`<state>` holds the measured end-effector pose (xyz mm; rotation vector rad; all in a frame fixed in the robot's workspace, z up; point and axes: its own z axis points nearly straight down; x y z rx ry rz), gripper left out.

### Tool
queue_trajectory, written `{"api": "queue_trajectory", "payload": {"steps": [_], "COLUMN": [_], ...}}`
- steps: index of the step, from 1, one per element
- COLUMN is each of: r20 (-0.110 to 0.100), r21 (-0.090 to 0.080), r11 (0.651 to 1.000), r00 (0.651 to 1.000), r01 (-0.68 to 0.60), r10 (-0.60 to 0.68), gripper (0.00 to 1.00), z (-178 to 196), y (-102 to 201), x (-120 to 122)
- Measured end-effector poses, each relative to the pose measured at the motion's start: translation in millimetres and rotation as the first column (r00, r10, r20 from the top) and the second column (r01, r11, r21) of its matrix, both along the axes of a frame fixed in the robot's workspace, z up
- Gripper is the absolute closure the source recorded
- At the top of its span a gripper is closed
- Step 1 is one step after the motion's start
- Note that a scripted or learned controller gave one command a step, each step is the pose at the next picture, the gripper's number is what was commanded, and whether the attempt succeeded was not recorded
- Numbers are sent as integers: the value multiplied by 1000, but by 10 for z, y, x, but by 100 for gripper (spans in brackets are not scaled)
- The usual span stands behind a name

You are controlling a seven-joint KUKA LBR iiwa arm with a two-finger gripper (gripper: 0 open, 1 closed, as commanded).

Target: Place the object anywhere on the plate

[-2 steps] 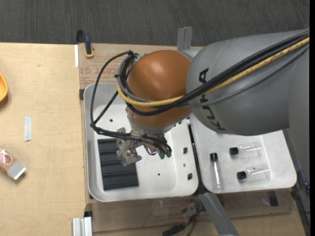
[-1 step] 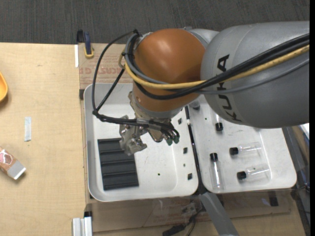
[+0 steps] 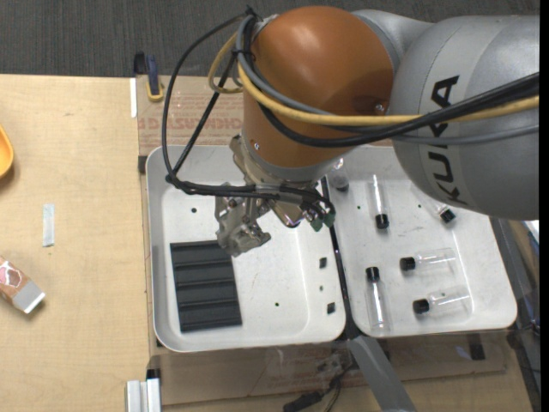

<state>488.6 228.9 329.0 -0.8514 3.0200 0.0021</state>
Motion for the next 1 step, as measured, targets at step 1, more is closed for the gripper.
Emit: {"api": "queue_trajectory", "payload": {"steps": [1], "r20": [0], "r21": [0], "r11": [999], "r00": [999], "r01": [-40], "r10": [40], "gripper": [100], "z": [348], "y": [-3], "x": [47]}}
